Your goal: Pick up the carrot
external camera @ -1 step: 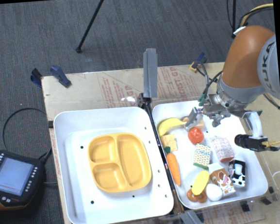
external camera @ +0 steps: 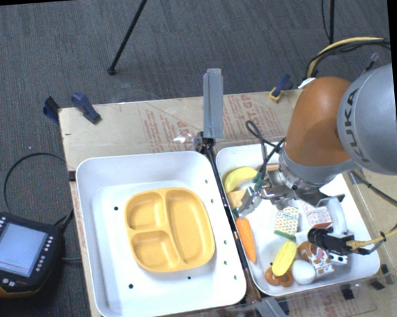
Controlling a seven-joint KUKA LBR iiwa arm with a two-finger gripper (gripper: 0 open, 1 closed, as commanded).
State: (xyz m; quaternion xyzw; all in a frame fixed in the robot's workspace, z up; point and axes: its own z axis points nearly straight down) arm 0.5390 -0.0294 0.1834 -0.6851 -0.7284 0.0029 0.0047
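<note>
The gripper (external camera: 252, 199) hangs in the right bin (external camera: 368, 243) above the carrot (external camera: 245, 238); its grasp state cannot be told.

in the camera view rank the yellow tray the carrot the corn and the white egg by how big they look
1. yellow tray
2. carrot
3. corn, close to the carrot
4. white egg
</note>
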